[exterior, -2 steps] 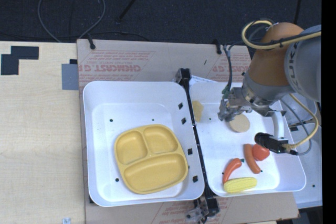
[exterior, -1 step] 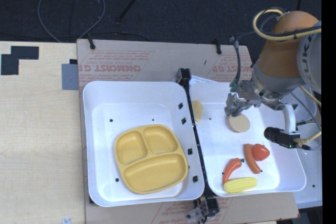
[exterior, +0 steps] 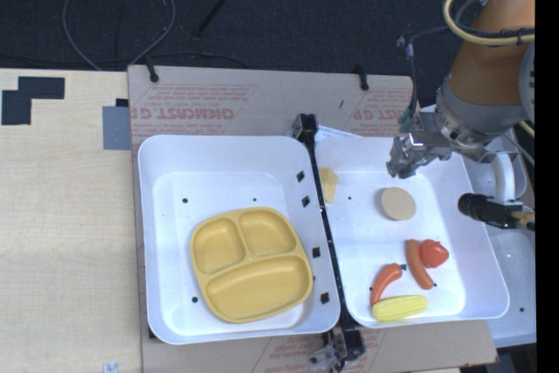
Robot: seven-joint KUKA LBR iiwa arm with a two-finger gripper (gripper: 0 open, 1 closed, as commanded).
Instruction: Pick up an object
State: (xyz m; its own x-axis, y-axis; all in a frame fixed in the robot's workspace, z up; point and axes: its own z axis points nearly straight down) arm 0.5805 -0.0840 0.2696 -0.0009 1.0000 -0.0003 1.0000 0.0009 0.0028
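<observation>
My gripper (exterior: 403, 163) hangs over the far part of the right bin (exterior: 454, 179), just above and behind a round beige disc (exterior: 397, 204). Nothing shows between its fingers. Nearer the front of the same bin lie a red tomato (exterior: 434, 253), an orange-brown sausage (exterior: 417, 265), a red-orange chili pepper (exterior: 386, 279) and a yellow corn cob (exterior: 400, 307). A pale yellow wedge (exterior: 327, 184) rests against that bin's left wall.
The left bin (exterior: 175, 166) holds a yellow divided plate (exterior: 251, 264). A black divider bar (exterior: 316, 218) runs between the two bins. Cardboard (exterior: 262, 105) lies under both bins, with a wooden bench (exterior: 61, 223) to the left.
</observation>
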